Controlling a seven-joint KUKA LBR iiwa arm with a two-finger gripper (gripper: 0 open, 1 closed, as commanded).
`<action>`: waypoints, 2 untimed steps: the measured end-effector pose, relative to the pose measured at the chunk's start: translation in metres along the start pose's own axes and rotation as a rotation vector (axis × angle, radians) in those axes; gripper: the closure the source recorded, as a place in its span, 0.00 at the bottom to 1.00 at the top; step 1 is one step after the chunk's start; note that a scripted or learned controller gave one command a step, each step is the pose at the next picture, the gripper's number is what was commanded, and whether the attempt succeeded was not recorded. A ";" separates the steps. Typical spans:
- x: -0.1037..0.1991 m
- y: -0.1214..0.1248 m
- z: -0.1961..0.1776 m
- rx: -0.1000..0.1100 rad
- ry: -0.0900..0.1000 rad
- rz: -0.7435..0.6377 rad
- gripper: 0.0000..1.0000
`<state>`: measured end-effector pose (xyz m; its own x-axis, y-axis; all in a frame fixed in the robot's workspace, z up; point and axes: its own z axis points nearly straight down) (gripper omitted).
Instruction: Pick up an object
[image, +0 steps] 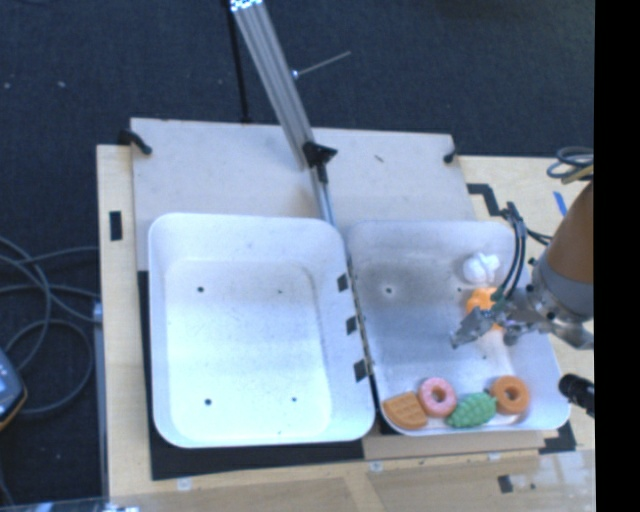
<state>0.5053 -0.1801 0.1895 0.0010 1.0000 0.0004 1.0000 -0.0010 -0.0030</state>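
Here the nearest candidates for picking are a small orange object (482, 297) and a white object (479, 267), both in the right bin (400, 250) near its far right side. The gripper (478, 328) is low, just beside the orange object, probably placed so for a grasp. Whether it is open or closed, I cannot tell. Along the near edge lie a pink donut (437, 396), a green piece (471, 410), a brown donut (510, 394) and a tan cookie (405, 410). The left bin (250, 230) is beside.
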 end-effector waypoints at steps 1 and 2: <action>0.003 -0.004 0.062 0.002 0.001 0.000 0.00; 0.002 -0.002 0.049 -0.005 0.000 0.000 1.00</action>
<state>0.5032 -0.1783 0.1408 0.0015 1.0000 -0.0001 1.0000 -0.0015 0.0019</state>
